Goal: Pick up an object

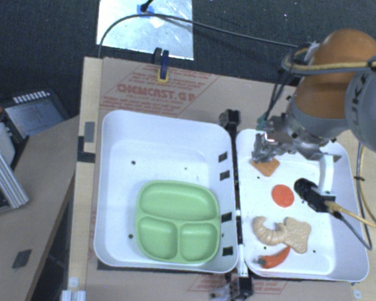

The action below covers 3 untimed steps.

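Pincer [266,148] sits directly above orange cracker-like piece [264,166] (right bin), just touching; finger state can't be told.

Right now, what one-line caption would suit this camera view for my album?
End effector poised over an orange cracker-like piece in the right bin; green divided plate in the left bin.

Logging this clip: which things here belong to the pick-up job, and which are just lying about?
Job:
- gripper, low over the right bin
- orange wedge just below it
- red disc, tan pieces and red pepper, also pickable there

Lying about:
- green divided tray in the left bin
- yellow clamp
- cardboard sheet
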Available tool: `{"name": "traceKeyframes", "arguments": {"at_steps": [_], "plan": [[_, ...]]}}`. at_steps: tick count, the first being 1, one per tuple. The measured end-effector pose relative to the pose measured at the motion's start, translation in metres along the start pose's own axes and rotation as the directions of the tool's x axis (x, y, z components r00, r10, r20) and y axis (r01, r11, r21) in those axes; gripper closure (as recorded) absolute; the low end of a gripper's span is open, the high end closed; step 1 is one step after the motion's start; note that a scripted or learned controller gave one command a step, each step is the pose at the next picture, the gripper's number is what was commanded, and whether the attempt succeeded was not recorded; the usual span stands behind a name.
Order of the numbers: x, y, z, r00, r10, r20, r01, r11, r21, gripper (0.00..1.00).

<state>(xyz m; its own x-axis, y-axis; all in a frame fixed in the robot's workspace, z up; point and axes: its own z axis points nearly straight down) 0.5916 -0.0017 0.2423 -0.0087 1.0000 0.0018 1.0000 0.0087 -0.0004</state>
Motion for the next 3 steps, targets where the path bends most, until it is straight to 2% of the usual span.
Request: {"name": "traceKeyframes", "arguments": {"at_steps": [2, 3], "plan": [[0.111, -0.038, 0.016, 1.0, -0.001, 0.0, 0.001, 1.0, 0.001, 1.0], [0.108, -0.037, 0.016, 1.0, 0.005, 0.001, -0.005, 1.0, -0.001, 0.0]]}}
